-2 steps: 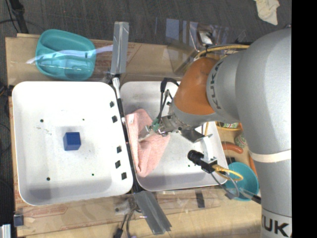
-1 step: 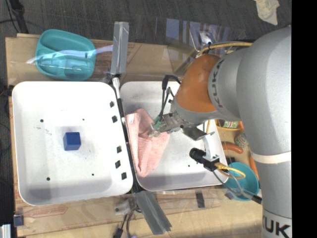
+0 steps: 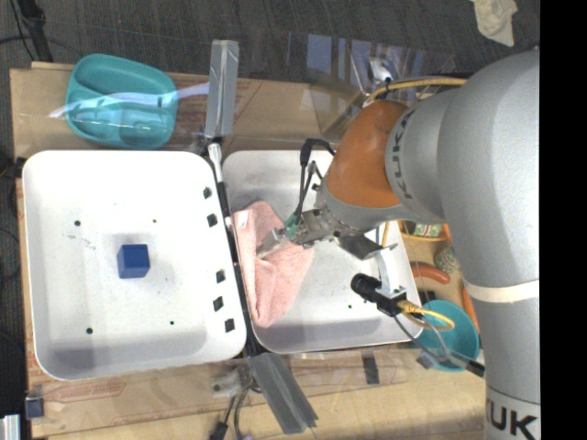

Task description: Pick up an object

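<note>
Pink cloth (image 3: 271, 269) is the pick target by my read: it lies crumpled along the left wall of the right bin (image 3: 321, 337), and the hand (image 3: 286, 234) is down right on its upper part, apparently touching fabric. Can't tell whether the hand is released or clenched; the wrist and orange band (image 3: 362, 168) hide the tip from this angle, so no claim of a grasp. Relative to the hand, most of the cloth runs below and slightly left of it, toward the near edge of the bin; a smaller fold sits just left of it against the wall. To do this step well, I'd say: pinch a raised fold rather than flat fabric, keep clear of the bin wall just left of the hand, lift straight up, and expect the cloth to trail and drape, so it needs height before any sideways move. Risk is a thin pinch slipping out. Outward from there: blue cube (image 3: 134, 259) sits well left of the hand in the left bin (image 3: 55, 181), apart from everything. Teal scoop-shaped container (image 3: 119, 99) rests on the desk (image 3: 275, 108) up and far left of the hand, outside both bins. Some small items, one teal, sit beyond the right bin, lower right of the hand, partly hidden by the arm.
</note>
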